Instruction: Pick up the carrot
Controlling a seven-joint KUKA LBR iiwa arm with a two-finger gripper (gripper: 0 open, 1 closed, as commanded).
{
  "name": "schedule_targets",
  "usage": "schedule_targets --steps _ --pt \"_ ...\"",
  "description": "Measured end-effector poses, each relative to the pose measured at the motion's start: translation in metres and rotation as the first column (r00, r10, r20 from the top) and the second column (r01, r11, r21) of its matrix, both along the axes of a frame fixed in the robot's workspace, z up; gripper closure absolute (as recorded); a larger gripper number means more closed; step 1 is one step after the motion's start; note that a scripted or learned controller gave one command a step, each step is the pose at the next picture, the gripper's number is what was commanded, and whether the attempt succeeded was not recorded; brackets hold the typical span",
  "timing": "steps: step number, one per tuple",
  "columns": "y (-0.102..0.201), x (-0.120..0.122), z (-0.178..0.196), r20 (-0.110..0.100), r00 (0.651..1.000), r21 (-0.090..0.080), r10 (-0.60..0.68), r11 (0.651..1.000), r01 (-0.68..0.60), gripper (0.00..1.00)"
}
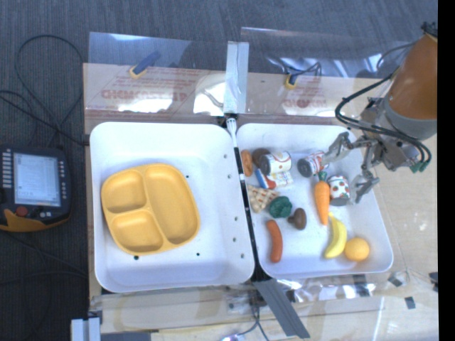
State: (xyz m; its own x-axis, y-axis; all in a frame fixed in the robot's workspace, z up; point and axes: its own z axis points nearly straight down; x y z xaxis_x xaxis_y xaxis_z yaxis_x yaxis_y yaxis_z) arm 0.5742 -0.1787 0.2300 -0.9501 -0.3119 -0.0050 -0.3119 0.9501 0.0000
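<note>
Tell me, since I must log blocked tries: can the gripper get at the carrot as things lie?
Probably yes. The gripper hangs open just right of the carrot, whose top lies uncovered. A small red-and-white object sits close on its right and the banana near its tip, so one finger may nudge them.

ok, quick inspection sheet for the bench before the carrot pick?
Surface: two white bins side by side; left bin holds a yellow divided plate.
Job's things: carrot lies in the right bin, leafy end up, not between the fingers.
Clutter: banana, orange, sausage, broccoli, waffle, cans crowd the carrot.
Grippers: gripper open, above the right bin, up and to the right of the carrot.
Cables: black cable loops on the floor at left.
Surroundings: handheld controller on the carpet at left.
</note>
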Motion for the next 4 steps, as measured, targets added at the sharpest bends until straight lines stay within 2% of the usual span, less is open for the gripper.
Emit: schedule_targets --steps 1,2,3,4 --pt "0.013 -0.005 -0.132 0.004 0.999 -0.002 -0.048 0.999 0.048 0.0" --pt "0.016 -0.005 -0.125 0.003 0.999 0.0 -0.049 0.999 0.049 1.0" --pt "-0.009 -0.068 -0.136 0.018 0.999 -0.003 -0.034 0.999 0.034 1.0" --pt "0.018 0.045 -0.137 0.018 0.979 -0.001 -0.202 0.979 0.202 1.0"
